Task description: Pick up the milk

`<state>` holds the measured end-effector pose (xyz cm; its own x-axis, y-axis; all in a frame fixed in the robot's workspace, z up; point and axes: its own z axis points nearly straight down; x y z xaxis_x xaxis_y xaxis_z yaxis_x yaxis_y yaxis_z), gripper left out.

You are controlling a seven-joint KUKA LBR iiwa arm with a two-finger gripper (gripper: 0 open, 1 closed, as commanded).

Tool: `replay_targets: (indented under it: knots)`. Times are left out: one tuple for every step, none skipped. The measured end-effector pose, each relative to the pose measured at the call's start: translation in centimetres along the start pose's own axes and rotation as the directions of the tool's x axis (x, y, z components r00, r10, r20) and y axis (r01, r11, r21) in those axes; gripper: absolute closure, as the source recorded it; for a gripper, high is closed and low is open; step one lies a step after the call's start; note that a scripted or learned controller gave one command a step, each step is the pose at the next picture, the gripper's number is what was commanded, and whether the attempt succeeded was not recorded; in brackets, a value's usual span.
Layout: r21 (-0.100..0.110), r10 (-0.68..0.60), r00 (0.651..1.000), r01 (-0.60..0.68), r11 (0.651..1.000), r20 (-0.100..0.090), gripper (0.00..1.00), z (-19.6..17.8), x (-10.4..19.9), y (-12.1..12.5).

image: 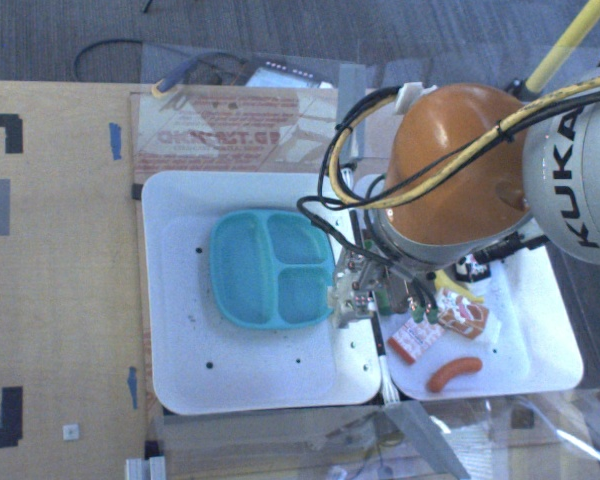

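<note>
Nearest me, in the right-hand white bin [550,358], lies a sausage [453,372], well off to the right of the blue plate [272,268] and nearer than it. Just behind the sausage, and a little closer to the plate, sits the milk [415,340]. I take it to be the small red and white carton, lying flat on the bin floor and turned at an angle. It is boxy, with pale faces and red print, though the lettering is too small to read.

I would judge it light and fairly stiff, a cardboard box that dents if squeezed hard. Its smooth faces could slip. The best hold looks to be across its two long sides, near the middle, coming straight down.

Right of the milk, further from the plate, rests an orange and white packet [465,316], close enough to get in the way.

The gripper [355,293] hangs at the plate's right edge, over the wall between the two bins, short of the milk. Whether the jaws are released or clenched I cannot tell; wires and metal clutter them.

The plate itself lies in the left bin [170,298]. Beyond it, a sheet of cardboard [230,133] lies on the surface [50,268].
</note>
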<state>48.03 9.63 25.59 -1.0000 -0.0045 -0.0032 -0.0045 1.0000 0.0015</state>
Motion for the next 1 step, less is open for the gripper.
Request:
replay_targets:
  knots:
    - [0.0, -0.342, 0.94, 0.342, 0.94, 0.005, 1.0, -1.75, -0.1, -0.83]
